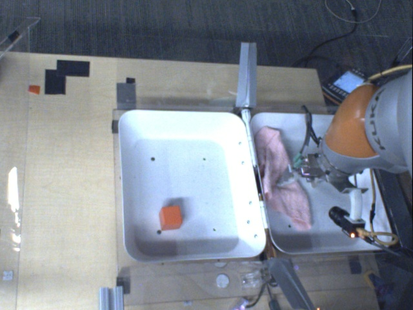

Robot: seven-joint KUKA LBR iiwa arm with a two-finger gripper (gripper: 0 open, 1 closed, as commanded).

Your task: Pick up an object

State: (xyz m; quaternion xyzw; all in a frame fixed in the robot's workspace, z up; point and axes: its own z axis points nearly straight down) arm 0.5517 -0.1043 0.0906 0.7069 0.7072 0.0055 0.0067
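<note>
The two bins [187,124] are white. The block [171,217] in the left bin is orange. The cloth [281,176] in the right bin is pale pink. The arm [387,128] is grey with an orange band [348,128]. The bench [64,192] is light wood colour, with black marks [64,75].

Robotics lab: bench [64,192], twin white bins [129,173], loose cables [348,8].
</note>
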